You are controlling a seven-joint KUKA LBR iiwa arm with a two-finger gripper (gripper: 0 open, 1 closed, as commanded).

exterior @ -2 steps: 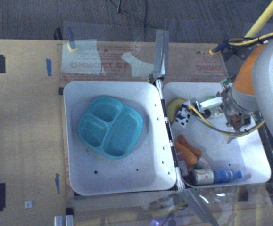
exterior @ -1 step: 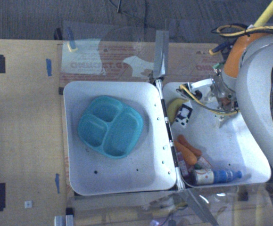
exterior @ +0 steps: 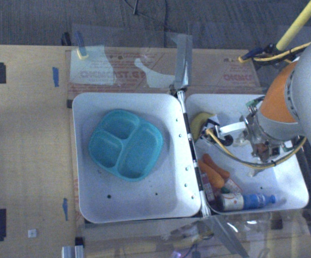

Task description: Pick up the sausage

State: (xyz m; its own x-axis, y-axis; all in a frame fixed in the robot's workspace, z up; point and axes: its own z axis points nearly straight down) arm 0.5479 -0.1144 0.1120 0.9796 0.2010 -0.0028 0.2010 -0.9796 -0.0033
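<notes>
Grey arm (exterior: 305, 90) enters from right, orange band above wrist; end effector (exterior: 262, 149) pointing down.

The gripper (exterior: 262, 150) is largely masked by the wrist housing and looped cables, so the finger positions cannot be resolved. The arm (exterior: 305, 85) is cut off by the right edge. A yellow item (exterior: 199, 123) is partly covered by a black-and-white fitting. The orange items (exterior: 213, 172) along the right bin's (exterior: 289, 195) divider wall are too blurred to identify with certainty.

A robot lab: taped bench (exterior: 26, 160), twin bins (exterior: 85, 160).
</notes>
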